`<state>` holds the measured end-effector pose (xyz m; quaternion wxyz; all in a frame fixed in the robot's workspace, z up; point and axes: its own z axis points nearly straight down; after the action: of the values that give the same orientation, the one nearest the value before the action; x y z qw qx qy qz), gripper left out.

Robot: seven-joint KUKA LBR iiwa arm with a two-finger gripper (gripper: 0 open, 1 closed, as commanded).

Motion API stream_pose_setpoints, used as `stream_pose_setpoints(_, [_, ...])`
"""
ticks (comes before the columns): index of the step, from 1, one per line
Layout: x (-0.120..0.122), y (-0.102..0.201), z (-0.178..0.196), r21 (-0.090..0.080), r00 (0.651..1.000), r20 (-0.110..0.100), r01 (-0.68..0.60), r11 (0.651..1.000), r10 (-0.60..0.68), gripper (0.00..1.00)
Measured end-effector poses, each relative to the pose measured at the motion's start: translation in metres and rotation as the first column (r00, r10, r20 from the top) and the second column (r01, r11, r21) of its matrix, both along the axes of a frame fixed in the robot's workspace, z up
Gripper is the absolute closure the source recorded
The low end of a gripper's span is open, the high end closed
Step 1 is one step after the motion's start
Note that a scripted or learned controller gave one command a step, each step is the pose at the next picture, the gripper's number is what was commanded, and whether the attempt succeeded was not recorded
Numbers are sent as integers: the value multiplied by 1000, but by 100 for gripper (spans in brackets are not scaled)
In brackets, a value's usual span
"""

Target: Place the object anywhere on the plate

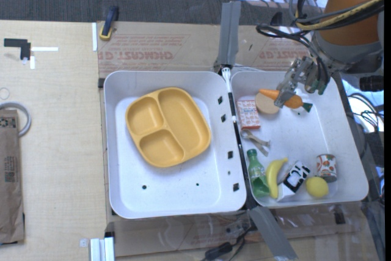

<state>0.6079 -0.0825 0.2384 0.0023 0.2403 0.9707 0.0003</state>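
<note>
The carrot (294, 101) was lying at the far end of the right bin (342, 192), and the gripper (287, 93) sat right on it, couldn't tell if anything was actually clamped. Looked like the grab step to me; next it'd need a lift and a swing left over the yellow plate (168, 125). Cardboard (165, 46) at the back read CHEMCAST, upside down.
</note>
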Motion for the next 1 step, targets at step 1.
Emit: stream_pose_setpoints(1, [-19,19,30,0,999,-1,44,999,-44,100])
